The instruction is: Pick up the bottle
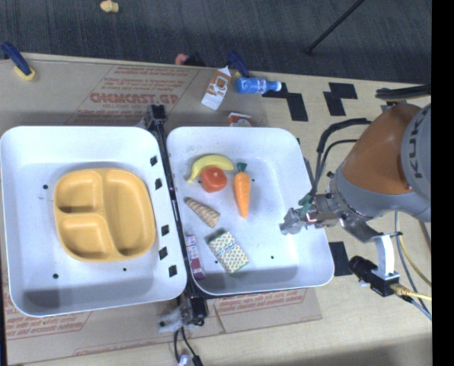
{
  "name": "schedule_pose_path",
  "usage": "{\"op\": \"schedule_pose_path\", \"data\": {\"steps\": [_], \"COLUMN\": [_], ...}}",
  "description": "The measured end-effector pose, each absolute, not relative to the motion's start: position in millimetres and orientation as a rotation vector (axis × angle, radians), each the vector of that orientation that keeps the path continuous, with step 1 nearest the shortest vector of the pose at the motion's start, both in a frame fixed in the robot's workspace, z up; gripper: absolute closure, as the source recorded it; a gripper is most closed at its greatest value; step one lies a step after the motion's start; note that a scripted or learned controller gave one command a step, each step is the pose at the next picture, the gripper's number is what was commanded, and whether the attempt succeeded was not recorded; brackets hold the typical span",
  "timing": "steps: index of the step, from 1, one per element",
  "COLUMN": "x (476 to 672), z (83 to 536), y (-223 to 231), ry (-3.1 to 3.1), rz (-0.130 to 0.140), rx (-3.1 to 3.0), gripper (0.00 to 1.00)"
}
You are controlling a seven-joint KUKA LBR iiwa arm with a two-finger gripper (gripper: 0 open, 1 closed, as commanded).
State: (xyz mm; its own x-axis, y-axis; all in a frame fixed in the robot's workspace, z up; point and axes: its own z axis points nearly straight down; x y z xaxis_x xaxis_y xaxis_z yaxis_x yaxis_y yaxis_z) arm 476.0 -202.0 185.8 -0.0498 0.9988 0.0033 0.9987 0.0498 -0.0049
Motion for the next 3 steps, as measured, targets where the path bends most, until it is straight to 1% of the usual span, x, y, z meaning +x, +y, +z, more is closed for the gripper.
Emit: {"op": "schedule_pose_path", "data": {"steps": [1, 2, 3], "x": [476.2, 476.4, 475.9], "z": [210.2, 224.1, 202.5], "y": [-211.1, -200.5, -203.0], "ry": [-1.882, -1.691, -1.874], "rz": [0.002, 0.003, 0.003], "rx": [-2.513, -2.646, -2.515], "gripper": [1.0, 1.0, 1.0]}}
